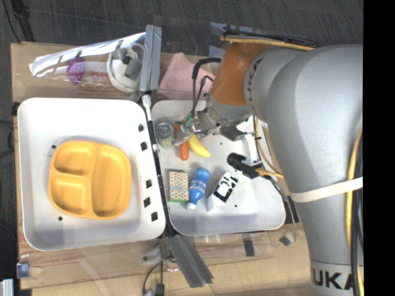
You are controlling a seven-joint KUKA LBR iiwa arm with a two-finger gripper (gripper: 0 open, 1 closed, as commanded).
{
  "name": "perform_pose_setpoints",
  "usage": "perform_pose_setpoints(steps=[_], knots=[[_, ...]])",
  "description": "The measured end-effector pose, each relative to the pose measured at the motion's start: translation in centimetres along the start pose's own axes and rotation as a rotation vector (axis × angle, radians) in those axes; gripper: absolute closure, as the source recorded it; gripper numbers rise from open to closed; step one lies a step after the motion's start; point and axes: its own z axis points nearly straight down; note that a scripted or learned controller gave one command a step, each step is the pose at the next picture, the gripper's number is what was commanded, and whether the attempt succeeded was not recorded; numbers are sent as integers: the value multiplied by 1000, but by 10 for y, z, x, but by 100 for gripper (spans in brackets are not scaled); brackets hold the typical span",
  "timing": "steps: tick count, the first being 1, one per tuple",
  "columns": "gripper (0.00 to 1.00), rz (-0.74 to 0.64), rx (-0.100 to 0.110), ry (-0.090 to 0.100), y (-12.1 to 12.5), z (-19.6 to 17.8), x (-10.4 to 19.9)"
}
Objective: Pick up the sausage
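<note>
The arm (296,116) reaches into the right bin (265,217), and its gripper (192,127) is low near the bin's far side. Just beside it lie a yellow banana (199,146), a small orange-red piece (184,150) that is perhaps the sausage, and a grey can (164,131). The left bin (37,227) holds a yellow divided plate (89,179).

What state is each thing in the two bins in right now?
yellow plate: lying flat in the left bin, compartments bare.
blue bottle: on its side, right bin.
banana: lying flat beside the gripper.
sausage: lying in the right bin, not lifted.
can: upright.
</note>
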Motion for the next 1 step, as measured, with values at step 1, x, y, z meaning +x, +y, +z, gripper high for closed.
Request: perform_pose_setpoints(steps=[1], knots=[[100, -182, -19, 1, 32, -87, 55]])
